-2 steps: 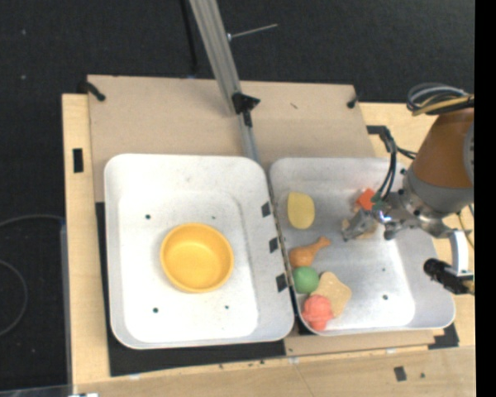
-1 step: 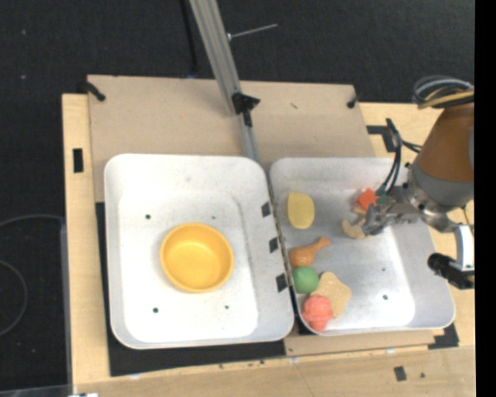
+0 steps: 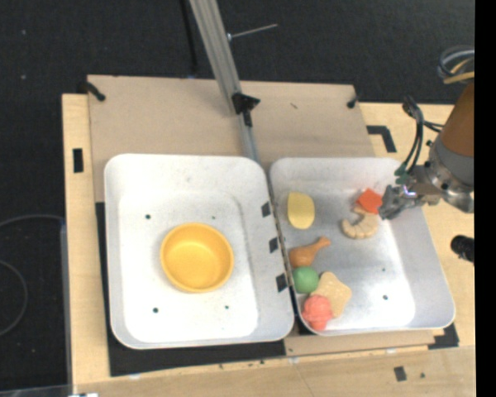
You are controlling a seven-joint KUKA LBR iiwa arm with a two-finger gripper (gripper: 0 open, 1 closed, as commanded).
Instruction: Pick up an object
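Left bin (image 3: 132, 222): one yellow bowl (image 3: 197, 257), upright, sitting well apart from everything else and farthest from the arm.

Right bin (image 3: 413, 288): along its left wall, top to bottom, a pale yellow piece (image 3: 301, 210), a brown drumstick-like piece (image 3: 308, 251) lying slantwise with its thin end up and to the right, a green ball (image 3: 306, 280), a pink piece (image 3: 317, 309), and a tan piece (image 3: 336, 293) touching the green and the pink. Farther right, a beige curved piece (image 3: 360, 227), long axis running roughly left to right, with an orange block (image 3: 369, 200) just above it, touching or nearly so; hard to tell which.

Further right, the gripper (image 3: 394, 201), low over the upper right part of the right bin, reaching in from the right. Open or closed: cannot tell; nothing seen held. Orange block just beside the tip, to its left; beige piece down and to the left, a little farther off. Judged the likeliest target: the orange block, nearest of all, needing only a short move leftward. Risk, as a guess: nudging the beige neighbour, so close under the block.

No brands, labels or readable writing on any piece, bin or the bench.
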